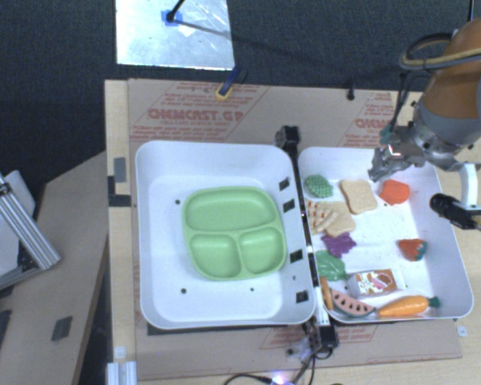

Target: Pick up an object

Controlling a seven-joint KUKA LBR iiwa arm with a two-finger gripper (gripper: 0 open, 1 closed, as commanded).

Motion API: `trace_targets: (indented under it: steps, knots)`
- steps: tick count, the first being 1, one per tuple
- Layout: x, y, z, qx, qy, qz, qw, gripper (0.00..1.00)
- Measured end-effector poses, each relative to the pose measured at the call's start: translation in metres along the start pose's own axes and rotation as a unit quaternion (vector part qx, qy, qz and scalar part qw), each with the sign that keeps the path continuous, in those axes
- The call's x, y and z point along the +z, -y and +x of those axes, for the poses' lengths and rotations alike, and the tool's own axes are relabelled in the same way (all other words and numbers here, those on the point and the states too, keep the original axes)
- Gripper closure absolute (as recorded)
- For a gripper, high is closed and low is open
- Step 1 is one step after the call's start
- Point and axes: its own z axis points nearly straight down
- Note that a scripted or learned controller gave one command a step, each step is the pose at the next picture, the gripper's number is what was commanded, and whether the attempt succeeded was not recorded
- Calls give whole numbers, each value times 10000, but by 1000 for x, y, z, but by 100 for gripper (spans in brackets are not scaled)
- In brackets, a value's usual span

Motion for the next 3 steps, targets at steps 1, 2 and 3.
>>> trace_targets:
  steps: [1,2,3]
  knots:
    - [9,21,42,-13,-11,19,10000,100]
    - [15,43,91,-19,-12,26,10000,100]
    - [4,61,138,-20,-15,19,10000,100]
